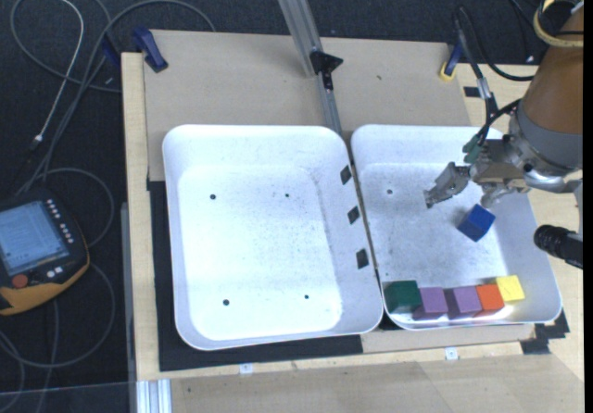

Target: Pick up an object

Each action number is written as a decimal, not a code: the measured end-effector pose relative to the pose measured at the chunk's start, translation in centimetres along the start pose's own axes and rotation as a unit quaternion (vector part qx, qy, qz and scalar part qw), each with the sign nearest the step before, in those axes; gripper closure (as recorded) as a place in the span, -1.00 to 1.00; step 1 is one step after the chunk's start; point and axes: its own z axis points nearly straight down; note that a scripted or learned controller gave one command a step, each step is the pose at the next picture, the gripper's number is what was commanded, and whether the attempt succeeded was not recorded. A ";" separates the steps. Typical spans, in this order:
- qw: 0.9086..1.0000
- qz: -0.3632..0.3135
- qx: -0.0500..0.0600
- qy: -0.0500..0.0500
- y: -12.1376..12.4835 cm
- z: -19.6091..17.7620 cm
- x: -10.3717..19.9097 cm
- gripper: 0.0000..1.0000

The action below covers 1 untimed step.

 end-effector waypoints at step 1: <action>1.000 0.000 0.000 0.000 0.0 0.0 0.0 -1.00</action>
